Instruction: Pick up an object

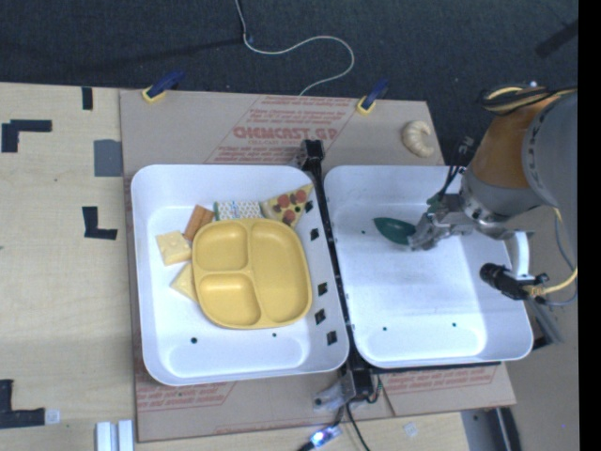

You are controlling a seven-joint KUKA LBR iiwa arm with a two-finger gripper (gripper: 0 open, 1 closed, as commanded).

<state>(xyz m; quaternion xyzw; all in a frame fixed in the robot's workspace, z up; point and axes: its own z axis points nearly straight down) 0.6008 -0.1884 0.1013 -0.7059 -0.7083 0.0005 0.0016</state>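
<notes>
Gripper (pixel 424 236) right of frame centre, low in the right bin (pixel 423 341), touching green object (pixel 392 228); grip state unclear.

The arm (pixel 554 148) is bulky and rounded, a smooth grey shell with an orange band (pixel 502 148) wrapped above the wrist. Yellow and black cables loop over its top. The wrist narrows to a grey metal block, and a black knob with a white bracket sticks out below it.
</notes>
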